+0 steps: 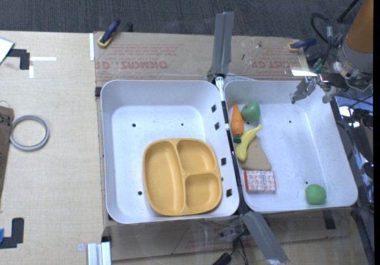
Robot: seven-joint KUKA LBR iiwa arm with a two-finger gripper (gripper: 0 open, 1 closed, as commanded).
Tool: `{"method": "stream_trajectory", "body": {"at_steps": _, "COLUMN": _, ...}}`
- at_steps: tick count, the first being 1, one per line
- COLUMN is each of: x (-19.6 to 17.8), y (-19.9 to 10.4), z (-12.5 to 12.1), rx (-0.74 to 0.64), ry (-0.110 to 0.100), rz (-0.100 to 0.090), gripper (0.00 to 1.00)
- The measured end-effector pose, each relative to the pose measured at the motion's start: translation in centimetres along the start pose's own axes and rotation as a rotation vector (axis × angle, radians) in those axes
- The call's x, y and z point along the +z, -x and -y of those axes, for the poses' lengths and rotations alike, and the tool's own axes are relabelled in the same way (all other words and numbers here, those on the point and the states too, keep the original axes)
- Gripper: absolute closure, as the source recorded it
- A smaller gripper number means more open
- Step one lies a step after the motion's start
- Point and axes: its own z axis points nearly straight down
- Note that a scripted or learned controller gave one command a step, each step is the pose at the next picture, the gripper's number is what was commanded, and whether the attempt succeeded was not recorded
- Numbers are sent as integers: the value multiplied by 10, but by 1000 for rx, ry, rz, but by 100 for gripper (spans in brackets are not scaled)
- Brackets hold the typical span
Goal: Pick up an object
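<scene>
On the table, the left bin [119, 157] holds a yellow divided plate [181, 176]. In the right bin [332, 139], along its left wall, lie a carrot [237, 119], a green ball-like thing [251, 110] and a banana [247, 142], whose long axis runs roughly from one o'clock to seven. A green lime [315, 193] sits alone near the front right corner. My tool [309, 87] hangs over the bin's far right corner; I cannot tell its state. From it, the lime lies at six o'clock, the banana near eight.
</scene>
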Motion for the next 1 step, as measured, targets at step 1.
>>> {"method": "stream_trajectory", "body": {"at_steps": 1, "x": 69, "y": -57, "z": 75, "rx": 196, "ry": -2, "rz": 0, "gripper": 0}}
